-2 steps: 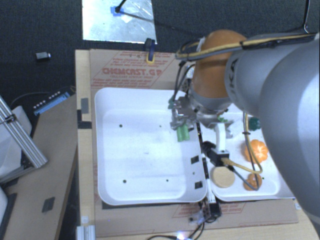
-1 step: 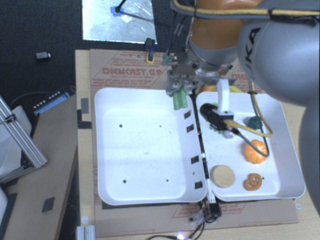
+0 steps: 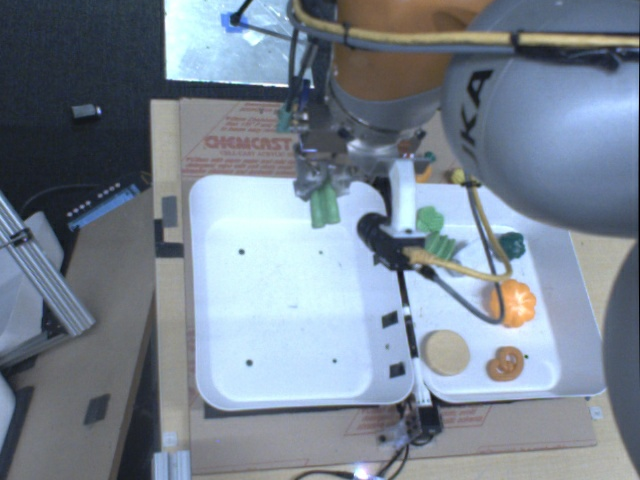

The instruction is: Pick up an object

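A green object is held between the closed gripper fingers above the left bin; lifting clear is judged next.

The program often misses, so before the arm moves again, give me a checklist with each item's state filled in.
1. Gripper position: over the far edge of the left bin, ok.
2. Green object at the fingertips: right below them, but whether it is clamped, cannot tell.
3. Finger state, open or shut: cannot tell.
4. Other targets in the right bin: orange fruit, tan disc, brown pretzel-like piece, all lying apart, ok.
5. Yellow cable hangs across the right bin near the orange fruit: possible snag, not ok.
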You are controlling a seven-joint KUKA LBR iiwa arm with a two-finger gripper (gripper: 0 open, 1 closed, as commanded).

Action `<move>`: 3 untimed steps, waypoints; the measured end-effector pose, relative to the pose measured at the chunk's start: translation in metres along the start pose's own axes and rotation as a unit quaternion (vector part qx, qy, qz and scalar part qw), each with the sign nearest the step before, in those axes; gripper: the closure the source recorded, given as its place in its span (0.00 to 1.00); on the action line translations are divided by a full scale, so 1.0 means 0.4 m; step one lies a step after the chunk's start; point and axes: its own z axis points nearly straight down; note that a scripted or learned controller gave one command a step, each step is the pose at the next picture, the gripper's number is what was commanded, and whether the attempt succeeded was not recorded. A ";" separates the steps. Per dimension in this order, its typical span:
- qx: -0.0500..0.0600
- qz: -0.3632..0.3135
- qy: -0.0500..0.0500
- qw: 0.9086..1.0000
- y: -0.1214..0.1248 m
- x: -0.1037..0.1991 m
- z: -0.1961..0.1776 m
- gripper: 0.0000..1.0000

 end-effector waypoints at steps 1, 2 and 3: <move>-0.002 -0.002 0.001 1.000 0.177 0.029 -0.118 1.00; -0.002 -0.002 0.000 1.000 0.263 0.081 -0.151 1.00; 0.000 -0.002 0.000 1.000 0.230 0.108 -0.385 1.00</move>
